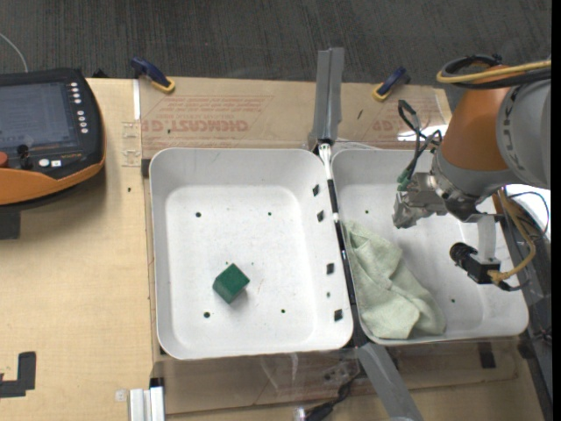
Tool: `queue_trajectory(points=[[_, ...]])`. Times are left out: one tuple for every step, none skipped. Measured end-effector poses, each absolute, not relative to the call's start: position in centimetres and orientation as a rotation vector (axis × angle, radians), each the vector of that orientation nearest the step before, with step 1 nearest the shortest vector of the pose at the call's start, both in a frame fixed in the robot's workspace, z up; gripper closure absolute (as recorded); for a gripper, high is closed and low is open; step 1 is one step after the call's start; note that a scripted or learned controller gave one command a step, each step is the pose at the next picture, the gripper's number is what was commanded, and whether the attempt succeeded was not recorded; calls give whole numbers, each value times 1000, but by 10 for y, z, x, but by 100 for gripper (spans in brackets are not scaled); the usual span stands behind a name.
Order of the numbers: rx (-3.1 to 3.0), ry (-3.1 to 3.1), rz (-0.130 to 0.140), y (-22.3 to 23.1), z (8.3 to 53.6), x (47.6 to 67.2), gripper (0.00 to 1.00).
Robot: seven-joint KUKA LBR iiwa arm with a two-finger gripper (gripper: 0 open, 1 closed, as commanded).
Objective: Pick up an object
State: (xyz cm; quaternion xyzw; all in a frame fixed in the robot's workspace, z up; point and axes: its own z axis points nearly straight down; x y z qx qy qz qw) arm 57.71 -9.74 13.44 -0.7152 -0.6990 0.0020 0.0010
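Covering the tabletop (70,305) is a sheet of brown cardboard, held at its far edge by two blue-and-yellow clamps (153,75); dark grey carpet lies beyond. A teach pendant (44,130) with an orange underside rests near the tabletop's far left corner. Two shallow white bins sit side by side at centre. The left bin (175,191) holds one small green cube (231,283), lying on the bin floor toward its near edge, slightly left of the middle, tilted relative to the bin walls, touching nothing else. The right bin (491,323) holds a crumpled pale green cloth (386,288) against its left wall and near edge. Jaws (405,216) hang over the right bin's far half, just above the cloth's upper end; cannot tell whether they are parted or closed, and nothing is seen between them.
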Motion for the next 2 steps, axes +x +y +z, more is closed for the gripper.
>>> queue_trajectory(points=[[-2128,-2311,2,-63,196,597,100],[-2452,-1964,5,-14,191,609,100]])
